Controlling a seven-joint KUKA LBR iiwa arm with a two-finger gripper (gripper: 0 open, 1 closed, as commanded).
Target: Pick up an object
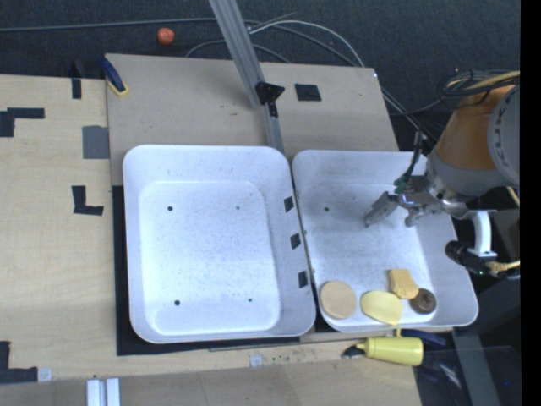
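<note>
My gripper (390, 216) hangs over the middle of the right bin (338, 176), its two fingers spread apart with nothing between them. Along that bin's near edge lie a tan round disc (337, 299), a pale yellow oval piece (382, 306), a small orange-yellow block (402, 282) and a dark brown round piece (423, 301). The gripper is above and behind these, apart from all of them.
The left bin (144, 176) sits beside the right one. A yellow tool (394, 350) lies on the bench just in front of the right bin. A grey pole (245, 57) slants up from between the bins. A small orange ball (166, 35) rests far back.
</note>
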